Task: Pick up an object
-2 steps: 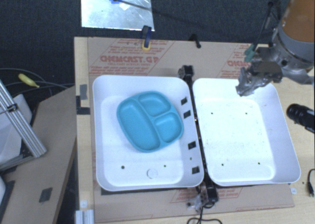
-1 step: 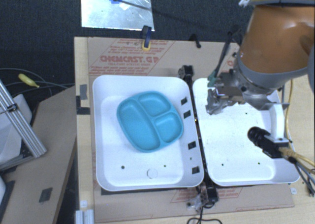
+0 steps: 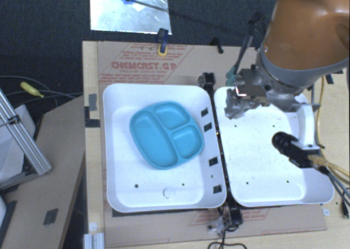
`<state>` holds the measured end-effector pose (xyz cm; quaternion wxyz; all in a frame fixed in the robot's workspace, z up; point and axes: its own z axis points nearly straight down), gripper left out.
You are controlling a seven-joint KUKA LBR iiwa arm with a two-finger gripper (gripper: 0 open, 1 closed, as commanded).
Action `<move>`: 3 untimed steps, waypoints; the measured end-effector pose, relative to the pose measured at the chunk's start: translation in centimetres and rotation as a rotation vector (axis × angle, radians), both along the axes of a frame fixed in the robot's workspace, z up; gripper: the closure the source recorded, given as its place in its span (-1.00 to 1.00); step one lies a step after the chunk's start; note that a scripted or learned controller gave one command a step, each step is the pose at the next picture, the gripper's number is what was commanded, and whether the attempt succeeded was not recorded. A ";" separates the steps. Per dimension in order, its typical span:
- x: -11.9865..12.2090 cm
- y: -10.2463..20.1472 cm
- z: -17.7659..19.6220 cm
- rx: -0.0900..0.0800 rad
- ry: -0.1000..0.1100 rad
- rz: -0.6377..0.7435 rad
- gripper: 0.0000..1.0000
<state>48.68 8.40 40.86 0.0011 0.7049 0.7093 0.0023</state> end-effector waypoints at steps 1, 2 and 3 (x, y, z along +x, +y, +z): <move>0.2 2.2 5.6 0.001 -0.004 0.000 1.00; 0.0 4.1 1.1 -0.002 0.006 0.000 1.00; 0.1 4.0 2.5 0.000 -0.002 0.003 1.00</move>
